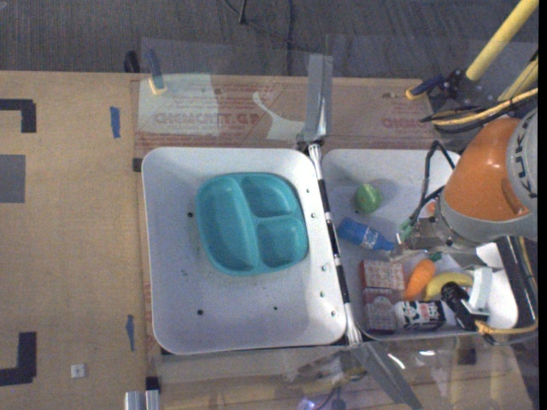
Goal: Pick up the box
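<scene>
small pinkish box (382,274), lying flat, right bin (389,165)

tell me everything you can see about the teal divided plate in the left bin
The teal plate looks like smooth moulded plastic, a rounded rectangle with soft corners and a raised rim. Ridges split it into three compartments: one long section along its left side and two smaller ones stacked on its right. It lies flat and face up, turned slightly askew, on the floor of the left bin, in the upper middle part. All three compartments look bare, and it sits apart from the bin's walls.
</scene>
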`<state>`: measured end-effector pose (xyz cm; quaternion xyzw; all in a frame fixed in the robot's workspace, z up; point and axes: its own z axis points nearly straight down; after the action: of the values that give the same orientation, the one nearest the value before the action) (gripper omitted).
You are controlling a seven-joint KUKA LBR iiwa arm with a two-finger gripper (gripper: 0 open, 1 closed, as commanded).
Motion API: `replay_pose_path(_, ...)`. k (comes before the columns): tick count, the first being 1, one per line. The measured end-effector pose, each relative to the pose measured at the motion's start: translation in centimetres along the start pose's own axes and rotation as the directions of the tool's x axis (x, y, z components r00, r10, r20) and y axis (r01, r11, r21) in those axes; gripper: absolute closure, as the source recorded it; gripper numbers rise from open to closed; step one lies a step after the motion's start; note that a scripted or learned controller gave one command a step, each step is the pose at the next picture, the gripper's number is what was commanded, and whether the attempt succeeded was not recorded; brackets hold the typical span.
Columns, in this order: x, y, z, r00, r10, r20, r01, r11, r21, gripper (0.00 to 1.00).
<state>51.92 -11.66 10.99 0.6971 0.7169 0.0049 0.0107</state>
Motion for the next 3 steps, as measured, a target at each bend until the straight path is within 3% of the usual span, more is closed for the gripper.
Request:
replay_pose_path(1, 0.0, 0.0, 0.0, 1.000, 0.000, 0.000, 0.000, 1.000, 0.000, 0.00)
replay_pose_path(2, 2.2, -2.9, 1.7, 1.000, -0.011, -0.004, 0.011, 1.000, -0.003, 0.00)
replay_pose_path(3, 1.9, -2.7, 0.5, 1.000, -0.007, 0.002, 0.007, 1.000, -0.009, 1.00)
